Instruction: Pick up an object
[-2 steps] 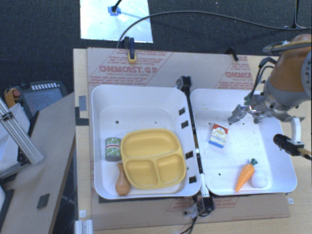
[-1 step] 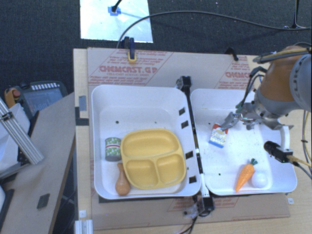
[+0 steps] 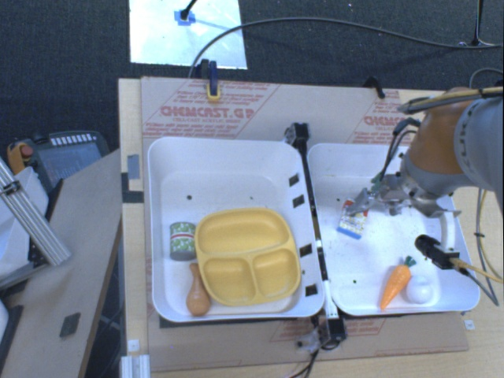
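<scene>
From above, the pincer (image 3: 364, 205) hangs low in the right bin (image 3: 346, 160), just beside a small blue-and-white packet (image 3: 351, 225); if it is clenched or released, I cannot tell. Nothing looks lifted yet. The carrot (image 3: 395, 286) and white ball (image 3: 420, 291) lie near. I judge the pick remains to do.

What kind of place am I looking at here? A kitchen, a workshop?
Most likely a robotics lab bench, not a kitchen. A grey-and-orange robot arm reaches over two white bins holding toy items such as a carrot and a yellow divided plate, with cables trailing across the floor.
</scene>
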